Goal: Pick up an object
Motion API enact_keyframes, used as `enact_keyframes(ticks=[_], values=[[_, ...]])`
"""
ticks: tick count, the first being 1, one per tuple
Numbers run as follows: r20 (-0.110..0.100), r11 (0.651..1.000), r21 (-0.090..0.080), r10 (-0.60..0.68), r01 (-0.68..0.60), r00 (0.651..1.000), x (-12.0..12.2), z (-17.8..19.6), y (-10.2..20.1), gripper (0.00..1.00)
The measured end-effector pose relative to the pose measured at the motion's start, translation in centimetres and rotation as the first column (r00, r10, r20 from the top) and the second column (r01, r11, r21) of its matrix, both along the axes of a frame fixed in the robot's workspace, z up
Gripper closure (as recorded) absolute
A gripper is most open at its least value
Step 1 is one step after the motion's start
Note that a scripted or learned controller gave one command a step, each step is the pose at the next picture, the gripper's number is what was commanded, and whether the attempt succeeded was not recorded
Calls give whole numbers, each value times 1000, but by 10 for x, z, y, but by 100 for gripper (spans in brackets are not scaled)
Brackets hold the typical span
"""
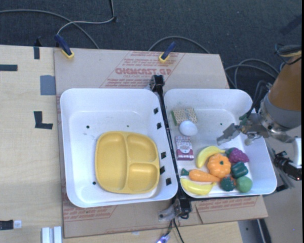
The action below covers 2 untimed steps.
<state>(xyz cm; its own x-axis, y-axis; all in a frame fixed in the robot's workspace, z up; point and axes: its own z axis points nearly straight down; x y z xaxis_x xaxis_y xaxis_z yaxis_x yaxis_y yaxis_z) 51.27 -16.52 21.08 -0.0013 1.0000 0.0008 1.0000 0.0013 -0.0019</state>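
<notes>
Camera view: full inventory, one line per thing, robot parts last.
bins: 2, white, side by side on the bench
tray: 1, yellow, three compartments, left bin
bananas: 2, yellow, right bin
pumpkin: 1, orange, right bin
carrot: 1, orange, right bin
grapes: 1, purple, right bin
egg: 1, white, right bin
carton: 1, pink and white, right bin
clamps: 2, blue and yellow, far board edge
gripper: 1, grey, above right bin

The grey arm [286, 92] with its orange band reaches in from the right, wrist bent leftward. Its gripper [232, 133] hangs low, jaws spread apart with nothing between them.
</notes>
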Motion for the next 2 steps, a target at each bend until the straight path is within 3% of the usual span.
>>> enact_keyframes(ticks=[1,2], values=[[-1,1000,0,1,-1,1000,95,-117,51,0],[1,1000,-2,-3,3,1000,-30,-76,-14,0]])
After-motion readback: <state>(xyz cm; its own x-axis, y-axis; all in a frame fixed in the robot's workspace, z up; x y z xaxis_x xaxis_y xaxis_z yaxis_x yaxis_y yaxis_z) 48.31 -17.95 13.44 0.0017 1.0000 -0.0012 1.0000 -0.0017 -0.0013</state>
